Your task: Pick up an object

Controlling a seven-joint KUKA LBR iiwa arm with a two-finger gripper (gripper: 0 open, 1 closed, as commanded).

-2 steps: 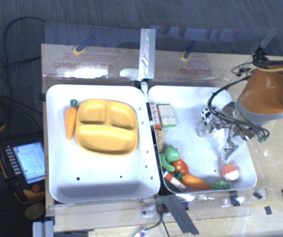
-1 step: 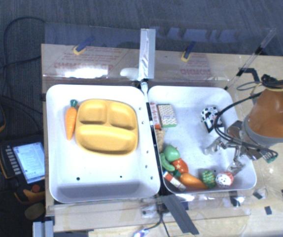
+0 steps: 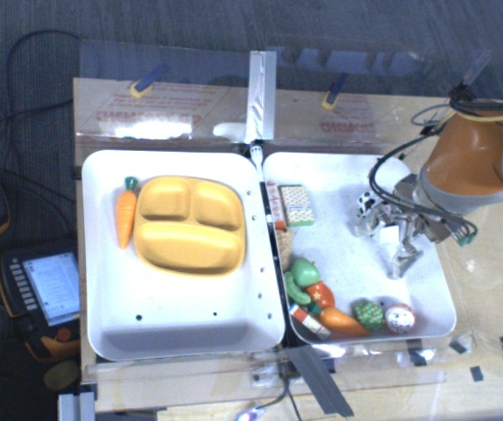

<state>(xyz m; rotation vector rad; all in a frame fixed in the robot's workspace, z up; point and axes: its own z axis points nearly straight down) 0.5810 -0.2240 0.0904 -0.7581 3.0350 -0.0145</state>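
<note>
Hovering over the right bin (image 3: 357, 160), my gripper (image 3: 390, 235) hangs with its fingers spread and nothing between them. Toy food sits heaped along that bin's near edge: a green vegetable (image 3: 303, 275), a carrot (image 3: 343, 320), a small round ball (image 3: 400, 317). A patterned box (image 3: 296, 205) lies near the divider. A yellow divided tray (image 3: 190, 224) and another carrot (image 3: 126, 216) occupy the left bin (image 3: 102, 305).

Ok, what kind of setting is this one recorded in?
Most likely a robotics lab bench for bin picking: two white bins, left and right, toy food such as a carrot and yellow tray, and a teach pendant with cables on carpet.
</note>
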